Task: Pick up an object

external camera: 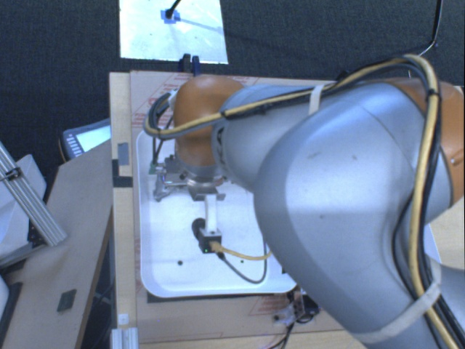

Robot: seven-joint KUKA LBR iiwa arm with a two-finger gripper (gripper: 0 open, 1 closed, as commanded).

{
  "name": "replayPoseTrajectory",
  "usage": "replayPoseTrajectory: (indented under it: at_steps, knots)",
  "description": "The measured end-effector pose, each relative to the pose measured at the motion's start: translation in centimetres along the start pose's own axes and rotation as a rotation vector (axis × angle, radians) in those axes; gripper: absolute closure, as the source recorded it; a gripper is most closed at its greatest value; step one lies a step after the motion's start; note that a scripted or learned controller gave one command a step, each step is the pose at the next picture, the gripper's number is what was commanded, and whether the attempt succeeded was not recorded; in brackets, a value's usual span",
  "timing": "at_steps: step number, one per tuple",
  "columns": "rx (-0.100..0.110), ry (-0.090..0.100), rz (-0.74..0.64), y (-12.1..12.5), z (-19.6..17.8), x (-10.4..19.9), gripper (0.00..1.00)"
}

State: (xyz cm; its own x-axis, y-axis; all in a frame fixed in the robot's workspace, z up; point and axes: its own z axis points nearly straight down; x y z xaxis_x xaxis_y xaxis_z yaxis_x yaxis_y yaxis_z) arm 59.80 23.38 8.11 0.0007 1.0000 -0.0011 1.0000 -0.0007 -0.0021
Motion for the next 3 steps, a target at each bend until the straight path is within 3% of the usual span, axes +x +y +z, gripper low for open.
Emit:
replayPoseTrajectory:
  at_steps: [1, 2, 3]
  knots:
    - [-0.010, 0.003, -0.003, 6.9, -0.5, 0.0, 0.00]
    - [-0.012, 0.003, 0.001, 7.3, -12.0, -3.4, 0.00]
    - [0.003, 0.000, -0.001, 4.6, 0.2, -3.6, 0.00]
